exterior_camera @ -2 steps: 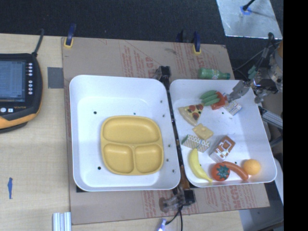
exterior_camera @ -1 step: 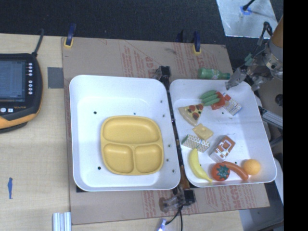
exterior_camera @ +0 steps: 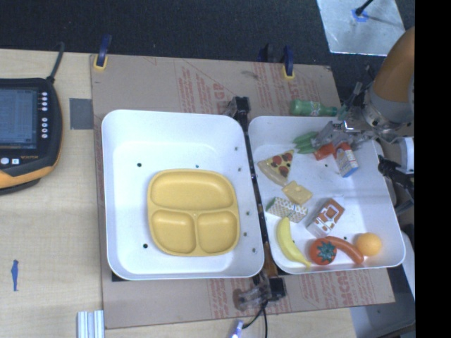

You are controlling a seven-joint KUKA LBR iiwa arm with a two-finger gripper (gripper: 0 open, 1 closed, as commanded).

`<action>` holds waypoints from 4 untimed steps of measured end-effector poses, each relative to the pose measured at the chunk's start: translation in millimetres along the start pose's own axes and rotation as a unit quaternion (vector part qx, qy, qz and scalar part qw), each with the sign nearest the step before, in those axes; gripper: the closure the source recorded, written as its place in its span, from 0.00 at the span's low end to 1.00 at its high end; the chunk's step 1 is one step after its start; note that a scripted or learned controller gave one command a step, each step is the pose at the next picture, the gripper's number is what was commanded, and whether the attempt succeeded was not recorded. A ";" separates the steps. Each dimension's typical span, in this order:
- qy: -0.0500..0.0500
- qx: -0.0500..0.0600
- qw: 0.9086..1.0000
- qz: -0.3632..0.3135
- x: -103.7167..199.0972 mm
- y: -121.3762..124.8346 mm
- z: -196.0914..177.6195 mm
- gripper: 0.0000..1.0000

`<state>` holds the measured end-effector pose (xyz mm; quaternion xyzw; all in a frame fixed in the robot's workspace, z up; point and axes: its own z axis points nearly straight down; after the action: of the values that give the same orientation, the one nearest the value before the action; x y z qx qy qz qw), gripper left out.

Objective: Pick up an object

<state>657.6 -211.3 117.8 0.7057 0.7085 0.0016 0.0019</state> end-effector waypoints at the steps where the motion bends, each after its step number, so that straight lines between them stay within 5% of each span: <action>1: -0.002 0.002 1.000 -0.001 63.5 0.9 20.1 0.00; 2: 0.000 0.005 1.000 0.000 29.6 -100.0 25.8 0.00; 3: 0.000 0.003 1.000 0.000 59.5 -21.8 25.5 0.00; 4: 0.001 0.003 1.000 0.001 35.2 -1.1 25.5 0.00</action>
<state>656.5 -176.1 92.3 0.7061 0.7081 -0.0004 -0.0008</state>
